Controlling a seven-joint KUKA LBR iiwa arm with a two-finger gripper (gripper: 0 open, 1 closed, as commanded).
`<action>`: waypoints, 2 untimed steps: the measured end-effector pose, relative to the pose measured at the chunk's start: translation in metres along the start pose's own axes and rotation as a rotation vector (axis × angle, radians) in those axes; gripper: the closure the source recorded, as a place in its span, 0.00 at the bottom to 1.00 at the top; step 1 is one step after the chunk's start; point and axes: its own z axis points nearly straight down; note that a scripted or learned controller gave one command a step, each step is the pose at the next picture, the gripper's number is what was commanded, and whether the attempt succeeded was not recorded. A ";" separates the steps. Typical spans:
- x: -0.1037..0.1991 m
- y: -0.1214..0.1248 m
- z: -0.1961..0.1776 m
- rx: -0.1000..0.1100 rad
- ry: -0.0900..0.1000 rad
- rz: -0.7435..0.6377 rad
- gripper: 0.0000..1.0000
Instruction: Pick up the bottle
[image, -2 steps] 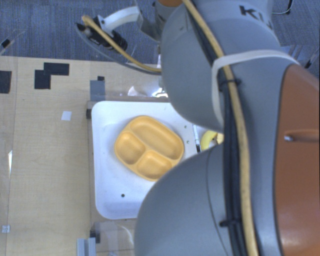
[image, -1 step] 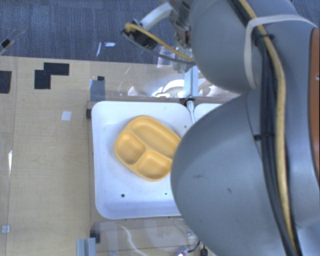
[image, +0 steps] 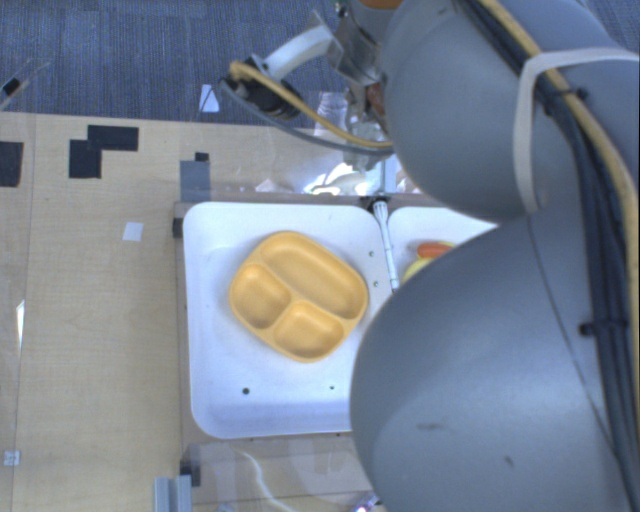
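A yellow divided plate (image: 298, 295) lies in the left white bin (image: 215, 400); beyond the plate, past the bin's far rim, the gripper (image: 358, 118) hangs beside a clear shape, possibly the bottle (image: 332, 107), its axis and the gripper's opening both unreadable.

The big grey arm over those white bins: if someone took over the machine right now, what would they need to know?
Gripper: the big grey arm covers most of the right bin, and its gripper end sits near the top of the view; I cannot tell its state.
Job's things: I cannot pick out a bottle with any certainty. A clear, shiny object sits by the wrist; it may be the bottle, uncertain.
Other: a yellow three-compartment plastic plate lies in the left white bin. A small orange-and-yellow item peeks out in the right bin.
Done: no confirmed pickup.
Left: confirm a grasp on the bottle.
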 end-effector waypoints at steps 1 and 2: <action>-0.035 0.034 0.000 0.000 0.002 0.163 1.00; -0.032 0.035 -0.008 -0.004 -0.002 0.158 1.00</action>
